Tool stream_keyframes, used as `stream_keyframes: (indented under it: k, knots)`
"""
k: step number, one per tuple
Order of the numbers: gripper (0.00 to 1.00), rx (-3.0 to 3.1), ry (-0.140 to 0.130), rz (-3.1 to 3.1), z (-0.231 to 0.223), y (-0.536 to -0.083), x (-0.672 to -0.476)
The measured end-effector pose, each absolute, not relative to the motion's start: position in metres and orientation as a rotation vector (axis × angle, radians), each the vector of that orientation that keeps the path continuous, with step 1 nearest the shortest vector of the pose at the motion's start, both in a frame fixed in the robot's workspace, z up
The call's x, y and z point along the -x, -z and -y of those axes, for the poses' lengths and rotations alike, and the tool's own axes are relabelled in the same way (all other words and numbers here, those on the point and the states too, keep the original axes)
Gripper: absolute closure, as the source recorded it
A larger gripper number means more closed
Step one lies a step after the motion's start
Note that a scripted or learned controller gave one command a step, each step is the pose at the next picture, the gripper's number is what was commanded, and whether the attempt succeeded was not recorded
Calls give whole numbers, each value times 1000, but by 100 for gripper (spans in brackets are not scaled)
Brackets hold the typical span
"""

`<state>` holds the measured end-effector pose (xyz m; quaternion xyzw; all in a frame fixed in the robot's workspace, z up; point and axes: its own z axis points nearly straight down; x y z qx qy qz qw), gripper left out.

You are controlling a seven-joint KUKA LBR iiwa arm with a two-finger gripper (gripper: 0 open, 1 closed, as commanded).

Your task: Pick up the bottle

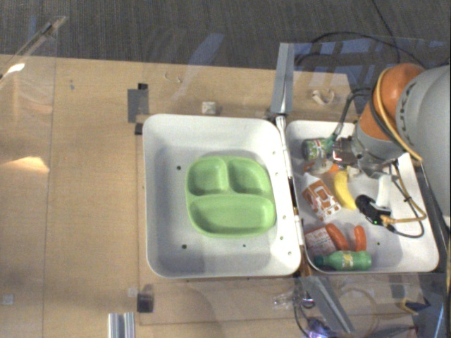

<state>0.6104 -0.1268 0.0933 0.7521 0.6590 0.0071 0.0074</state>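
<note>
Along the right bin's (423,259) near edge, green bottle (344,260) lying flat, carrots (348,236) and snack packet (320,239) crowding it, banana (343,189) and can (318,148) beyond, gripper (343,153) near the can, grip state unreadable, green divided tray (230,195) in left bin (165,210).

We saw a wooden bench (77,189) carrying two white bins side by side, the left bin (158,189) and the right bin (416,252) touching.

No wording can be read; the packet (320,197) and the can (317,148) at its 12 o'clock carry print, seemingly too small.
</note>
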Motion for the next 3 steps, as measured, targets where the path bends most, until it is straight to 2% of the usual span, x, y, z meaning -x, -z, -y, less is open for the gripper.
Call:
stream_keyframes:
  k: [1,2,3]
  knots:
    - [0,-1893,0,-2479,96,-93,-637]
    - [0,-1380,5,-2849,143,-93,-666]
    - [0,-2188,27,-2242,122,-92,-657]
